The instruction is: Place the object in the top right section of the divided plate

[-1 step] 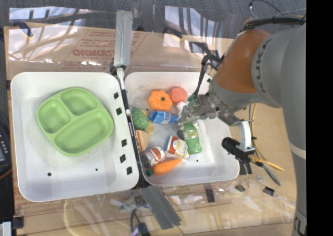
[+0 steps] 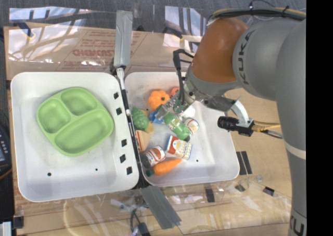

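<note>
The green divided plate (image 2: 48,134) lies in the left bin (image 2: 31,172), with two small sections at the back and one long section in front. All its sections hold nothing. My gripper (image 2: 175,107) is down in the right bin (image 2: 221,162), over a heap of toy foods. It hangs just above a green can (image 2: 177,125), right of an orange pumpkin (image 2: 157,98). Whether anything is held is hidden by the wrist and the clutter.
Around the gripper lie a green vegetable (image 2: 139,119), a labelled can (image 2: 192,126), a red and white carton (image 2: 179,148), another can (image 2: 155,155) and an orange carrot (image 2: 167,166). A ridge (image 2: 125,120) divides the two bins.
</note>
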You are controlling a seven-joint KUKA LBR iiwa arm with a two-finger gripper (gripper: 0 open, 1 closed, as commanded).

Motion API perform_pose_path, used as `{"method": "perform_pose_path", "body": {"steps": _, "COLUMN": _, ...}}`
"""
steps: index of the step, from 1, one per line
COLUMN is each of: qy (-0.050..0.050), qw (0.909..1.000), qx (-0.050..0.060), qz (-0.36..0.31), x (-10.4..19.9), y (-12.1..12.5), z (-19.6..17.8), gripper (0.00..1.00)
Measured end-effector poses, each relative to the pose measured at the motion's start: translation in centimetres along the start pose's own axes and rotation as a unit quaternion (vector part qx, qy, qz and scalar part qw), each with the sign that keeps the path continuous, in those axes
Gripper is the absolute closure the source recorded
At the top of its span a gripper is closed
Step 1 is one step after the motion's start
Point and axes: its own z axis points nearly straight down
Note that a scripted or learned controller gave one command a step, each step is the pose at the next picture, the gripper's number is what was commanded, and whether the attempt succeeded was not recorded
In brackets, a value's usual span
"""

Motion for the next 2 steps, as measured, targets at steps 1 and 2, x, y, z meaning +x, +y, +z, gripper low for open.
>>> {"method": "perform_pose_path", "body": {"steps": 1, "qy": -0.001, "qw": 0.9939, "qx": -0.001, "qz": -0.110, "x": 3.6, "y": 5.2, "z": -0.1, "gripper": 1.00}}
{"method": "perform_pose_path", "body": {"steps": 2, "qy": -0.001, "qw": 0.9647, "qx": -0.001, "qz": -0.263, "x": 3.5, "y": 9.1, "z": -0.1, "gripper": 1.00}}
